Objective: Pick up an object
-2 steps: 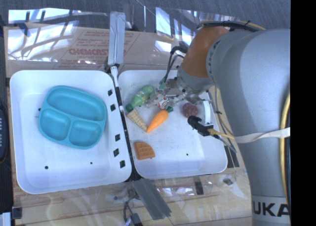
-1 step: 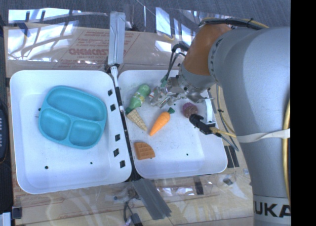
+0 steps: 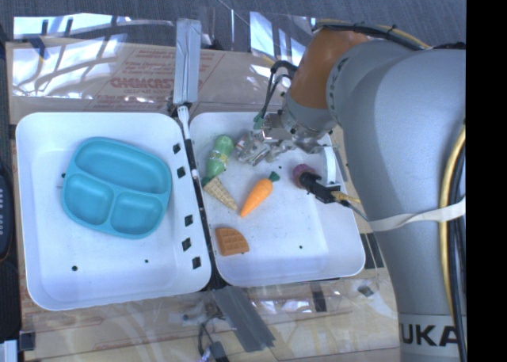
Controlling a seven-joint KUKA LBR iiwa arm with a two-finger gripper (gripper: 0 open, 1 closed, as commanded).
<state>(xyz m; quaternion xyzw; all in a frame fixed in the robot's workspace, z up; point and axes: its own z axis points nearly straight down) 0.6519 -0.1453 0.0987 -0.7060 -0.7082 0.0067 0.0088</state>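
In the right bin point(image 3: 333, 249) lie several toy foods: an orange carrot point(image 3: 257, 196) with a green top, a green bottle-shaped piece point(image 3: 219, 155), a pale cone point(image 3: 221, 193), a brown waffle point(image 3: 231, 241) and a dark purple piece point(image 3: 303, 172). My gripper point(image 3: 252, 146) hangs low over the bin's upper middle, just right of the green piece and above the carrot. Nothing shows between its fingers.
The left bin point(image 3: 47, 257) holds a blue divided plate point(image 3: 116, 187). A black hinged divider point(image 3: 188, 194) runs between the bins. The grey arm point(image 3: 396, 139) with its orange band covers the right bin's right side. Cardboard and a metal strip lie behind the bins.
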